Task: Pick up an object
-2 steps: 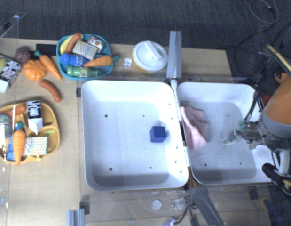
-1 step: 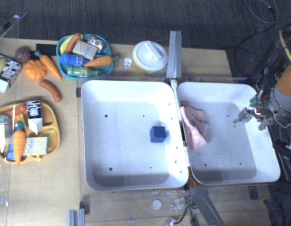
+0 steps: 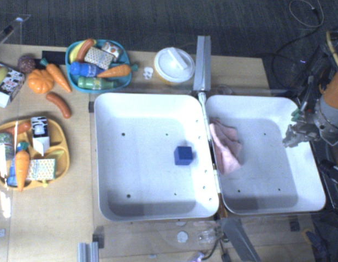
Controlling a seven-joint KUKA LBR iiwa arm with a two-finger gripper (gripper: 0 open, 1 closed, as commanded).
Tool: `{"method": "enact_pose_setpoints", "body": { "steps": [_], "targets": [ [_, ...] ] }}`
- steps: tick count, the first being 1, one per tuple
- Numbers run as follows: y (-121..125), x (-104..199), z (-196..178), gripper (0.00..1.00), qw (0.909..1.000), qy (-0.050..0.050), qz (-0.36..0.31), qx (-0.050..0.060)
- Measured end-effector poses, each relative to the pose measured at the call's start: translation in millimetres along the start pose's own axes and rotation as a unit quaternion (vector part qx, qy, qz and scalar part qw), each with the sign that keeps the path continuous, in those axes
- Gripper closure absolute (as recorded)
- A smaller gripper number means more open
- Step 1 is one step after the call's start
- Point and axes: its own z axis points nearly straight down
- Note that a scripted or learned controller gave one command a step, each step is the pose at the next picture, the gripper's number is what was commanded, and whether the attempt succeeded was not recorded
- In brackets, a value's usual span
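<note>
Over right bin [image 3: 267, 203], gripper [image 3: 293, 136]

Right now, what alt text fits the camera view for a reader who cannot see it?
The gripper hangs over the right bin's right edge, apart from the pink cloth crumpled against that bin's left wall. A blue cube sits alone in the left bin; toy food lies on the bench at left.

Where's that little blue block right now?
In the camera view, the blue block lies alone in the left bin, right of its middle. The pink cloth lies just across the divider in the right bin.
</note>
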Motion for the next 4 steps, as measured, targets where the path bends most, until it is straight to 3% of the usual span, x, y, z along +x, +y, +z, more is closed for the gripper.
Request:
{"method": "enact_pose_setpoints", "body": {
  "steps": [1, 2, 3, 4],
  "targets": [
    [-0.1, 0.0, 0.1, 0.00, 1.0000, 0.000, 0.000, 0.000],
    [24.5, 80.7, 91.3, 0.00, 0.9997, 0.000, -0.022, -0.004],
    [74.3, 114.5, 92.0, 0.00, 0.9898, 0.000, -0.142, -0.003],
    [60.3, 70.5, 44.8, 0.00, 0.9570, 0.000, -0.290, 0.000]
  ]
}}
